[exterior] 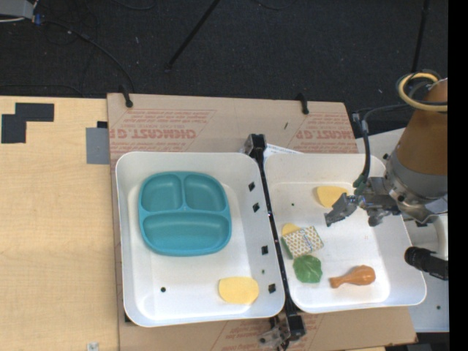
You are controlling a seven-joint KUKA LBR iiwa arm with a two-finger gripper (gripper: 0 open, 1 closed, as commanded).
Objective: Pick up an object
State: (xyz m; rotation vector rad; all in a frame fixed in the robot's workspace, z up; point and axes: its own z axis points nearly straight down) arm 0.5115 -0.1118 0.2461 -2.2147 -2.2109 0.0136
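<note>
The right bin (409, 284) holds a yellow wedge (330, 194) near its back, a patterned square packet (303, 240) on a small yellow piece, a green leafy piece (308, 269) and an orange drumstick (354, 276). My gripper (354, 209) hangs over the right bin, just right of the yellow wedge, with dark fingers spread apart and nothing between them. The arm's orange band (428, 137) rises behind it at the right edge.
The left bin (131, 284) carries a teal divided plate (185, 213) and a yellow oval piece (238, 289) near its front. A black divider (265, 225) runs between the bins. Cardboard lies under both bins, with a wooden bench to the left.
</note>
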